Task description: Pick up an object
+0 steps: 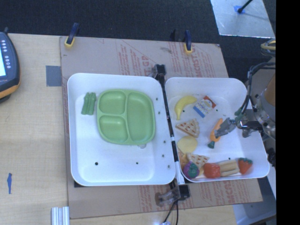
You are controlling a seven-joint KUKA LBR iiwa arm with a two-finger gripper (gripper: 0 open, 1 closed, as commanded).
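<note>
White plastic marks both shallow bins, which sit side by side on a brown cardboard sheet [140, 55] clamped to the wooden bench [33, 139]. The left white bin [84, 168] holds a light green plastic plate with three compartments [125, 116] near its middle, and a small dark green ridged toy vegetable [88, 103] lies just beside the plate's left edge, apart from it.

The right white bin [225, 86] carries a scatter of toy food. A yellow plastic banana [184, 105] lies toward the upper left, with a small white, red and blue carton [204, 106] near its right. Below the banana rests a tan triangular waffle wedge [188, 127], then a pale yellow rounded piece [187, 144], then a second waffle wedge [198, 161]. Along the bin's lower wall sit a purple and green round piece [191, 170], a red tomato [212, 170], a tan bread stick [229, 167] and a red strawberry [244, 165], close together in a row.

An orange toy carrot with a dark green tip [215, 132] lies tilted near the bin's middle. The grey two-finger gripper [228, 126] reaches in from the right, its tip just beside the carrot's right side. Whether the fingers are open or closed cannot be told, nor whether they touch the carrot
</note>
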